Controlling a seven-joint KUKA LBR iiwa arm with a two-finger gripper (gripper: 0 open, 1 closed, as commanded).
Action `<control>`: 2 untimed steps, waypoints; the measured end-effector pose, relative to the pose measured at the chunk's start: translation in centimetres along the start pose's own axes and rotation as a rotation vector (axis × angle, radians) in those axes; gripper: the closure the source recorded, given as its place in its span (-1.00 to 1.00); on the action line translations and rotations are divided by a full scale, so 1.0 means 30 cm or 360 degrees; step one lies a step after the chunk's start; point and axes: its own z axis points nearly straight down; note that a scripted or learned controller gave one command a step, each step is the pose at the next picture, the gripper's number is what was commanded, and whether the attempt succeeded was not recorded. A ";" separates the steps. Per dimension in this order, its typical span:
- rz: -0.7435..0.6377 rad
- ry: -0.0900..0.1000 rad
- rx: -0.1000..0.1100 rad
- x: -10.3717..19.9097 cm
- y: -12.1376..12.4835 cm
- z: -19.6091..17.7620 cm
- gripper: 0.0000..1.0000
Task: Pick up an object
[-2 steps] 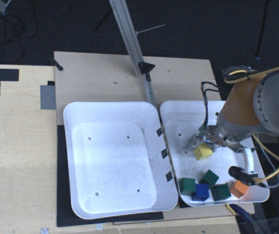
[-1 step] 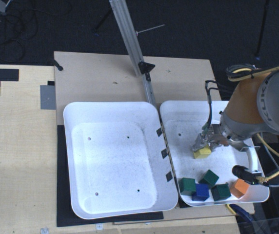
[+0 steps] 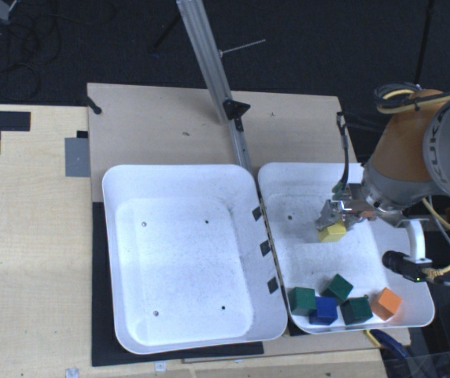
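Observation:
My gripper (image 3: 335, 220) hangs over the middle of the right bin (image 3: 304, 187), reaching in from the right below the orange-banded wrist. A small yellow block (image 3: 333, 231) sits at its fingertips, pinched between them and slightly tilted. Along the bin's front edge lie the other blocks: a dark green one (image 3: 303, 298), a blue one (image 3: 325, 310), two more green ones (image 3: 338, 287) (image 3: 356, 309) and an orange one (image 3: 386, 303). The gripper is well apart from that cluster.
The left bin (image 3: 130, 195) lies beside the right one, with black clips (image 3: 265, 247) along the shared rim. A slanted aluminium rail (image 3: 209, 61) rises behind the bins. Cables and a black fitting (image 3: 404, 264) hang by the arm at the right.

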 end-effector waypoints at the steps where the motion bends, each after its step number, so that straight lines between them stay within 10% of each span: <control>1: -0.0004 0.0001 0.0012 0.003 0.033 0.092 1.00; 2: -0.0011 0.0003 -0.0011 0.232 0.272 -0.127 1.00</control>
